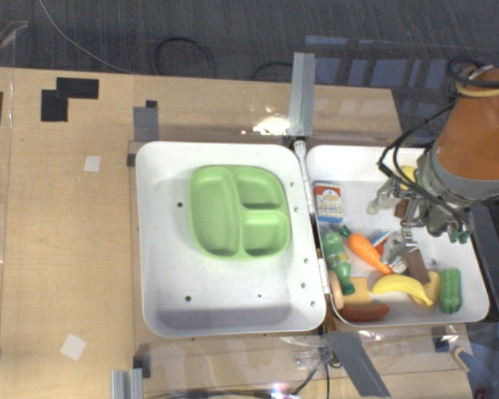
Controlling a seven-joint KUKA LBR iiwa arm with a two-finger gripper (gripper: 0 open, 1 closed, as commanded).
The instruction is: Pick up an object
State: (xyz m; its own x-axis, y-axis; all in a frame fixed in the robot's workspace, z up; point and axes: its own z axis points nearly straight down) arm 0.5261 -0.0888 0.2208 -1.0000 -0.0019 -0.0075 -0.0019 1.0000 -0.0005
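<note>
1. Holding a green divided plate [237, 211], the left bin [162, 306] has that plate near its middle, with bare white floor all around it
2. Beside the plate, across the rim where the two bins meet, the right bin [479, 304] carries the toy food
3. Nearest the plate, against the shared rim, a small white and red carton [328, 201] lies flat, and below it sits a green bottle-shaped piece [336, 252]
4. Farther from the plate, an orange carrot [368, 252] lies at a slant, with a yellow banana [402, 287] just below it and a dark red sausage [364, 312] at the bin's front edge
5. Farthest from the plate, a green pepper-like piece [449, 290] lies by the right bin's outer wall, just beside the banana
6. The gripper [405, 241] hangs over the right bin, directly above the carrot and banana; whether it is released or clenched cannot be told, and nothing is visibly in its grasp
</note>
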